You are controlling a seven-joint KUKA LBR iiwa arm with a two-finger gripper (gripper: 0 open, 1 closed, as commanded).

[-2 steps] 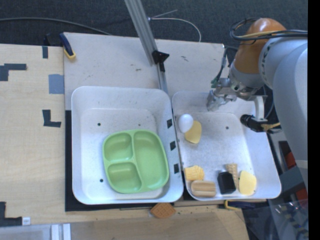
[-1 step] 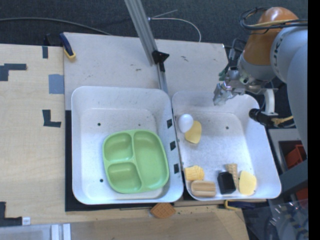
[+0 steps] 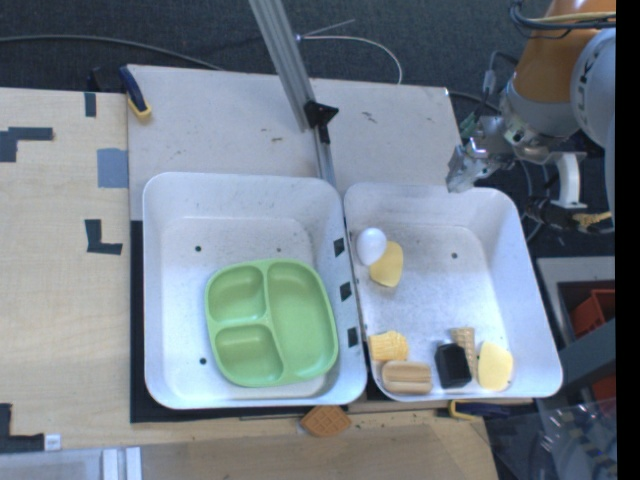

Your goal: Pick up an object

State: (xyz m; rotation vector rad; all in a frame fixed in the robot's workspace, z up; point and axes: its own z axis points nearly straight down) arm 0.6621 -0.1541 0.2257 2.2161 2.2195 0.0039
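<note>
Up at the frame's right, the gripper (image 3: 463, 171) hovers over the right bin's (image 3: 520, 258) far rim, its state unclear; a white egg (image 3: 371, 242) lies inside, left.

You cannot tell how the gripper (image 3: 462, 171) stands: it is small and blurred at the right bin's (image 3: 520, 230) far rim. The arm (image 3: 562, 68) is cut by the right edge. The divided plate (image 3: 271, 322) hides part of the left bin's (image 3: 170, 268) floor.
</note>
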